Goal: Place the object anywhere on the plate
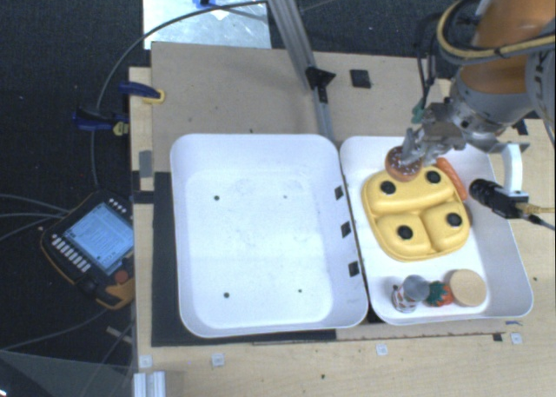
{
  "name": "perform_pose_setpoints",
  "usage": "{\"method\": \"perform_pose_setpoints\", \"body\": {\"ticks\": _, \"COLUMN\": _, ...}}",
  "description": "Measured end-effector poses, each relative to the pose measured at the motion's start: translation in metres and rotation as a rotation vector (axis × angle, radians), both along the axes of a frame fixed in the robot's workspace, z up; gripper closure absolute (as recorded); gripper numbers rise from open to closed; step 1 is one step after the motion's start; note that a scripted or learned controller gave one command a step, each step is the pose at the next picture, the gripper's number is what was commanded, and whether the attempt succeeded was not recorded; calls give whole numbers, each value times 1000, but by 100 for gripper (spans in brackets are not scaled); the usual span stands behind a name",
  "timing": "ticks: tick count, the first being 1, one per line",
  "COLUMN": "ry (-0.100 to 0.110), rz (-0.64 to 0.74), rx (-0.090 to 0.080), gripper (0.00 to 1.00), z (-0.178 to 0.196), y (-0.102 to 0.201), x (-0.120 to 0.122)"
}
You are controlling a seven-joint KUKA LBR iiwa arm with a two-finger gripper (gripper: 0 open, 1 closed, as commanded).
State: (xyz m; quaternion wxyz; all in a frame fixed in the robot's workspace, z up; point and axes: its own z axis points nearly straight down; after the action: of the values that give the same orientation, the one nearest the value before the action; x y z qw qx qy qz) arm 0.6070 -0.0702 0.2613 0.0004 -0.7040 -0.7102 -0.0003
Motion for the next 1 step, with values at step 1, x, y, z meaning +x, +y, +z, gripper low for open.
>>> {"method": "perform_pose_setpoints", "body": {"ticks": 1, "ry": 1, "rz": 0, "rx": 1, "gripper": 100, "z": -4, "y": 39, "x": -21}}
